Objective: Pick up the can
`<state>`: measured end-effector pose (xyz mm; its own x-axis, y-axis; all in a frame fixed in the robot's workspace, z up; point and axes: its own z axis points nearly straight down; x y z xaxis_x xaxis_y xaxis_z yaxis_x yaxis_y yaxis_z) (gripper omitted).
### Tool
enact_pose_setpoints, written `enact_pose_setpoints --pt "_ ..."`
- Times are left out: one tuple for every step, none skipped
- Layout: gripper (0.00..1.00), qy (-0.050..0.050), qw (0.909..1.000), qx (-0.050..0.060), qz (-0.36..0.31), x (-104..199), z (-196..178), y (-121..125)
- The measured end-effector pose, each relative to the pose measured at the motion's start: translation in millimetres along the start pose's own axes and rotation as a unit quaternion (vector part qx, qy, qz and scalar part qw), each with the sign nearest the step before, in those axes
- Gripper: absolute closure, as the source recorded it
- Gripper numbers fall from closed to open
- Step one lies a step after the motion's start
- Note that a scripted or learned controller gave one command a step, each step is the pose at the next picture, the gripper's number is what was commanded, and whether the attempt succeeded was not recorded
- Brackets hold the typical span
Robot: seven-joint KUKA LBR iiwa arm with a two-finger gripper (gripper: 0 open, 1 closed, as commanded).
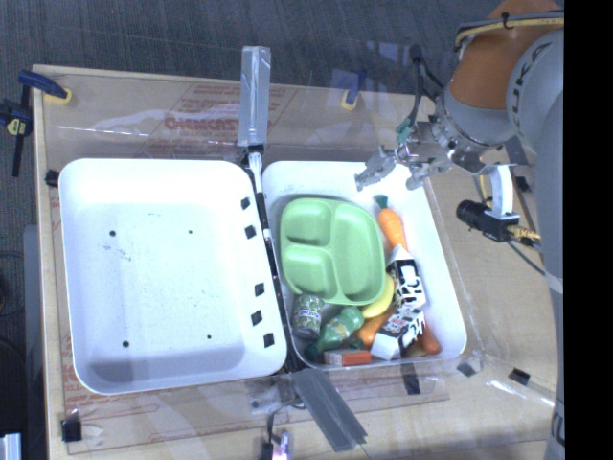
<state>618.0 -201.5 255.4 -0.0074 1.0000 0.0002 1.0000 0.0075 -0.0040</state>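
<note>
Claw [375, 172] above right bin [448, 286] rim, can [308, 315] below green tray [330, 248]

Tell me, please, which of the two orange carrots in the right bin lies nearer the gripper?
The carrot beside the green divided plate, at the bin's far end, just below the gripper. The other carrot lies at the near end by the black-and-white carton.

Single fixed cam above bench [134, 103], looking down at a slant from 6 o'clock toward 12. Mid-range: both bins fully framed, left bin [86, 185], right bin [445, 286]. Arm [522, 65] enters at 2 o'clock.
</note>
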Motion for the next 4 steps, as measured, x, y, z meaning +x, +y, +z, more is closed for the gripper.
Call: enact_pose_setpoints --pt "0.00 0.001 0.9958 -0.004 0.091 -6.5 150.4 -24.6" --pt "0.00 0.000 0.9999 -0.001 -0.012 69.0 107.3 -20.6" --pt "0.00 0.000 0.9994 -0.002 0.034 12.5 -4.2 -53.5" --pt "0.00 0.000 0.9990 0.000 0.044 -1.4 65.6 -104.2"
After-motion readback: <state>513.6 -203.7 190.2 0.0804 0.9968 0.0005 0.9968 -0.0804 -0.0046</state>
